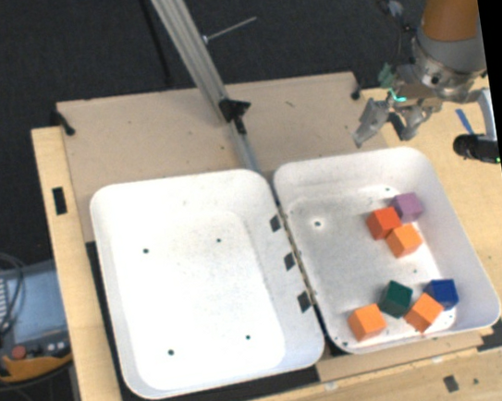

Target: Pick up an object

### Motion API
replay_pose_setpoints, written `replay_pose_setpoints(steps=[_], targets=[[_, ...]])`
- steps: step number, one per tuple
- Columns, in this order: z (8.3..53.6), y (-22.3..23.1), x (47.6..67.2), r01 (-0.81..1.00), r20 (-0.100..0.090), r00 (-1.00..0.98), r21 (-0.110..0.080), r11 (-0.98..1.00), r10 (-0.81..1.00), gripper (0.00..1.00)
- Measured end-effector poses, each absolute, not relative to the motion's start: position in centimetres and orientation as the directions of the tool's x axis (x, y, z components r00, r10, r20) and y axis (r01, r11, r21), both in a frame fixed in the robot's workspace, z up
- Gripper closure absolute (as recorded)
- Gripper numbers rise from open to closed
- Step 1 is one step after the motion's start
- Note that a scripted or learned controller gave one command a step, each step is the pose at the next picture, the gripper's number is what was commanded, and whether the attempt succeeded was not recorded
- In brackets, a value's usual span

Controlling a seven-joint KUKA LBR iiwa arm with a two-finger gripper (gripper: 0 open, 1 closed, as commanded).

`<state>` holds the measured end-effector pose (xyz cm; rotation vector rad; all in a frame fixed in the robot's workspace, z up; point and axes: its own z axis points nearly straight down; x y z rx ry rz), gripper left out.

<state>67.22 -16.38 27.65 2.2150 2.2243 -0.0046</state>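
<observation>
The right bin [334, 257] holds several small blocks. A purple block [408, 207], an orange-red block [383, 222] and an orange block [405, 239] cluster near its right wall. A dark green block [397, 298], a blue block [441, 292] and two more orange blocks [366, 321] [425, 311] lie near its front edge. My gripper [387, 120] hangs above the bin's far right corner, its fingers spread open with nothing between them, well apart from the blocks.
The left bin [193, 278] sits beside the right one. A slanted metal rail [197, 58] runs down to the gap between the bins. A grey control pendant [21, 318] lies off the bench's left side.
</observation>
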Motion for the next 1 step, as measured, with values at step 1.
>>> replay_pose_setpoints(steps=[1], targets=[[23.37, -17.12, 67.13, 1.0, -0.003, 0.001, -0.003, -0.001, 1.0, 0.0]])
